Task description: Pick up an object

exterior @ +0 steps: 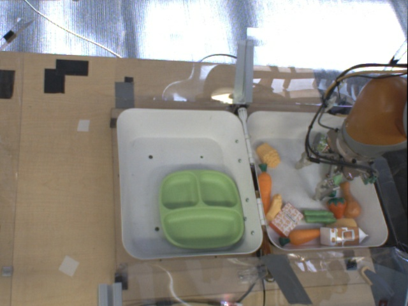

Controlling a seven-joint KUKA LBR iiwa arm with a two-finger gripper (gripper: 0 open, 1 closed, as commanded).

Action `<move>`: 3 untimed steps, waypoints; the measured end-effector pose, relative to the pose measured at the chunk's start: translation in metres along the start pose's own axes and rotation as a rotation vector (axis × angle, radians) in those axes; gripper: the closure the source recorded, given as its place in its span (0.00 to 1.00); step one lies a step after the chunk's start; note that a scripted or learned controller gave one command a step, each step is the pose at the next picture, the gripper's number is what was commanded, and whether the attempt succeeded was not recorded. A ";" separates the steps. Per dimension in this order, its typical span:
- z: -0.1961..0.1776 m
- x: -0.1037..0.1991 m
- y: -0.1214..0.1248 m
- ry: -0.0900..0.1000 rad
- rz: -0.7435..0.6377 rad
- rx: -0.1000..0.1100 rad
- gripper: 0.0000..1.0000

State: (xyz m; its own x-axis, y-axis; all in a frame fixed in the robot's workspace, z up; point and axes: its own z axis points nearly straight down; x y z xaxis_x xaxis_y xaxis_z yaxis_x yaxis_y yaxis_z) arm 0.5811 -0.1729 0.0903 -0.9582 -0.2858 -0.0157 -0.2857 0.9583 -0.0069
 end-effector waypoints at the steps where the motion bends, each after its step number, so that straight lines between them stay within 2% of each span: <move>1: 0.003 -0.055 -0.032 0.003 -0.005 -0.002 0.00; 2: 0.003 -0.028 -0.021 0.005 0.087 -0.003 0.00; 3: -0.014 -0.034 -0.022 -0.014 0.086 0.004 1.00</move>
